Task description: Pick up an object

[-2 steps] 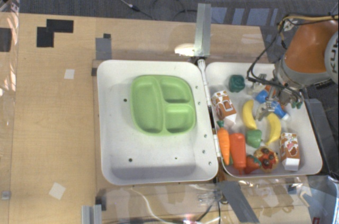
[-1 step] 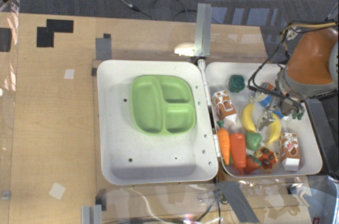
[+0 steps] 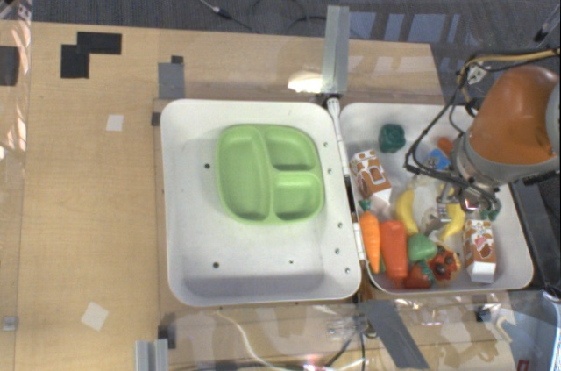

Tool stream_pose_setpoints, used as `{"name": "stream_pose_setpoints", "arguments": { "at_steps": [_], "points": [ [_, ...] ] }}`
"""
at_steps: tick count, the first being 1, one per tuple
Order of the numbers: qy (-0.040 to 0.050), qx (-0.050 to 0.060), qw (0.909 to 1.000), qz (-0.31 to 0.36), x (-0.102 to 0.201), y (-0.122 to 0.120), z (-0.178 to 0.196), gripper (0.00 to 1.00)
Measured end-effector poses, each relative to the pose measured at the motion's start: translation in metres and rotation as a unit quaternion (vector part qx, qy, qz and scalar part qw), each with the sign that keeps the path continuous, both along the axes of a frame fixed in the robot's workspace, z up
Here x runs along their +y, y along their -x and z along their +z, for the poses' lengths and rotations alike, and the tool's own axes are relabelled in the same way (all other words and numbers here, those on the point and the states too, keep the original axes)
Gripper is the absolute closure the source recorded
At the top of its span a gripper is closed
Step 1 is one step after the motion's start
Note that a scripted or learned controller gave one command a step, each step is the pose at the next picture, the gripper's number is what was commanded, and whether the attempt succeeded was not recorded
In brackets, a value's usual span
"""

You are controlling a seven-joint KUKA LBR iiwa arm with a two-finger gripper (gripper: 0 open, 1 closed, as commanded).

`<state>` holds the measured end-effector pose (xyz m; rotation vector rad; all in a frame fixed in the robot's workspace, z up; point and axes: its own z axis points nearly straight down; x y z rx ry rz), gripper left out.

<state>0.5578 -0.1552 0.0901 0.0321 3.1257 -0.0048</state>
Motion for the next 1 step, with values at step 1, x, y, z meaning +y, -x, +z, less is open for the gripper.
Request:
{"name": "stream_pose_setpoints", "arguments": {
  "at_steps": [1],
  "points": [
    [-0.0013,-0.004,0.9965,-0.083,-0.0291,0.0235,0.0011,0.00]
  ]
}}
